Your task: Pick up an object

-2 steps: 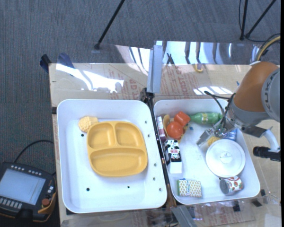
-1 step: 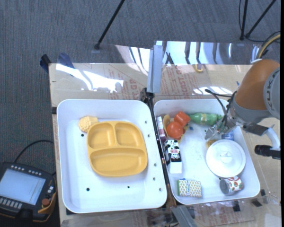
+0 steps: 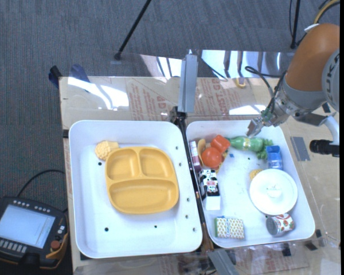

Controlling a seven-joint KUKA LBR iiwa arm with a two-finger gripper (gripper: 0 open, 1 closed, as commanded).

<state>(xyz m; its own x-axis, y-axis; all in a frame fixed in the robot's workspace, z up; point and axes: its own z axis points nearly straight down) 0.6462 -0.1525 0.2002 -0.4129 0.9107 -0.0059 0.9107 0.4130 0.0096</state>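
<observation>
My gripper [image 3: 257, 128] hangs over the far edge of the right bin [image 3: 307, 211], just above and slightly right of a green bottle-shaped toy [image 3: 247, 144] lying on its side. I see nothing held in it. Left of the green toy sit an orange piece [image 3: 221, 142] and a red round piece [image 3: 211, 157]. A small blue item [image 3: 273, 156] lies just right of the green toy. A white round lid or bowl [image 3: 273, 191] rests in the bin's right half, with a printed can [image 3: 280, 224] in front of it.
A black-and-white carton [image 3: 210, 184] and a thin pink tube [image 3: 194, 153] lie along the right bin's left wall, and a green patterned box [image 3: 229, 228] at its front. The left bin [image 3: 83, 211] holds a yellow divided plate [image 3: 142, 179] and a yellow corn toy [image 3: 106, 149].
</observation>
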